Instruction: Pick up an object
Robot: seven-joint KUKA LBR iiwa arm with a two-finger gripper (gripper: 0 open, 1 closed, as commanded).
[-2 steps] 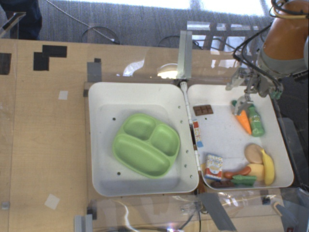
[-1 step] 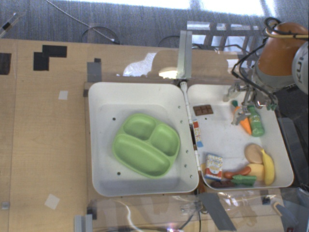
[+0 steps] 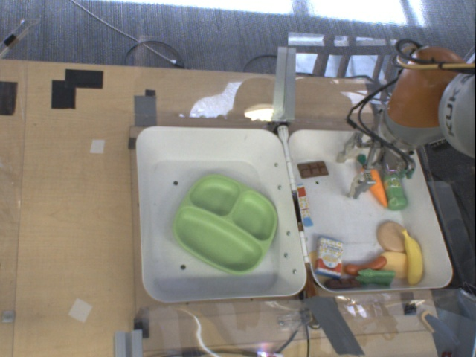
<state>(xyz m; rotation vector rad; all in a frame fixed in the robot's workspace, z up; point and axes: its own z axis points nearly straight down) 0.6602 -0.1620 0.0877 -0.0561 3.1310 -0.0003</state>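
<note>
An orange carrot (image 3: 379, 188) lies in the right bin (image 3: 439, 274), near its far right corner, slanting toward the bin's middle. Just beside it on the right sits a small green bottle (image 3: 396, 194). The gripper (image 3: 370, 171) hangs over the carrot's upper end, the fingers (image 3: 361, 184) spread, one metal tip resting on the bin floor just left of the carrot; nothing is pinched between them. A brown chocolate bar (image 3: 312, 169) lies near the far left corner of the same bin. Along the near edge are a small printed box (image 3: 329, 256), a round tan piece (image 3: 390, 236), a yellow banana (image 3: 413, 256), and red and green pieces crowded together. The left bin (image 3: 149, 199) carries a green divided plate (image 3: 225, 222) at its middle. Both bins stand on the worktop (image 3: 67, 222).
</note>
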